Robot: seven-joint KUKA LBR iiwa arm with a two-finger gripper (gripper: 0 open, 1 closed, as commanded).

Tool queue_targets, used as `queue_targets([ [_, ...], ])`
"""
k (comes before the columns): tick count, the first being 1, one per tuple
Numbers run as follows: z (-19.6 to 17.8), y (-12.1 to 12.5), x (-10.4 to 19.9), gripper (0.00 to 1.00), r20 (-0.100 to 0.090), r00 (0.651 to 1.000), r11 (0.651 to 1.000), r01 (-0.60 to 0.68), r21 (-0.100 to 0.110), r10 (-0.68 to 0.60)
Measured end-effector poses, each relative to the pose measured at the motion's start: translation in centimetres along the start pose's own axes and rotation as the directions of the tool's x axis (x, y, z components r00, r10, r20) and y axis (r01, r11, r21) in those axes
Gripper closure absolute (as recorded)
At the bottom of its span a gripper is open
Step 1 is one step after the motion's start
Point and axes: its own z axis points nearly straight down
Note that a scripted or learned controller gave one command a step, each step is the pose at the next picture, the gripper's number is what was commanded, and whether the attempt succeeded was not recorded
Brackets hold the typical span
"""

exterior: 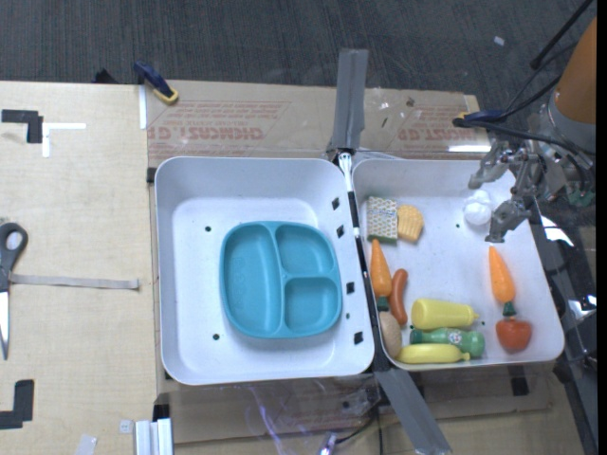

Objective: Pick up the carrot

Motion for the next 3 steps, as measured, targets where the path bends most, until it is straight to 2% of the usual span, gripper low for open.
queue_targets([
  [1, 14.7, -5.0, 3.0, 0.00, 0.000, 0.981, 0.981, 0.195, 0.000, -0.195],
  [2, 13.6, -4.9, 2.7, 1.00, 0.006, 0.980, 0.980, 0.199, 0.003, -0.199],
  [3, 13.6, -4.9, 2.7, 0.00, 0.006, 0.980, 0.980, 0.199, 0.003, -0.199],
])
